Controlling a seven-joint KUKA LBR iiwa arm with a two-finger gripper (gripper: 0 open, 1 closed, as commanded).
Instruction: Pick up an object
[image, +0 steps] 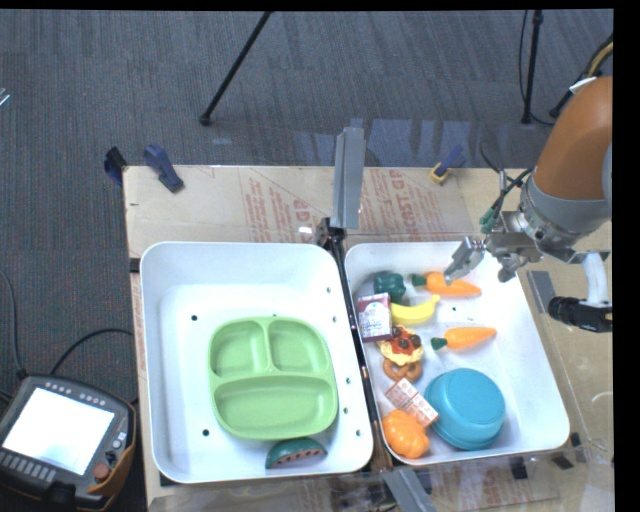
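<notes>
Claw (487, 260) hanging spread and empty above the right bin (535, 345). Best lowered straight onto the toy carrot (452, 287) at seven o'clock, fingers straddling its width.

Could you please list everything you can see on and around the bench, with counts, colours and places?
bins: 2, white, side by side on the bench
divided plate: 1, green, left bin
watermelon slice: 1, left bin's near edge
carrots: 2, orange, right bin
banana: 1, yellow, right bin
bowl: 1, blue, right bin, upside down
cartons: 2, right bin
tablet: 1, floor, lower left
gripper: 1, open, above right bin's far edge
</notes>
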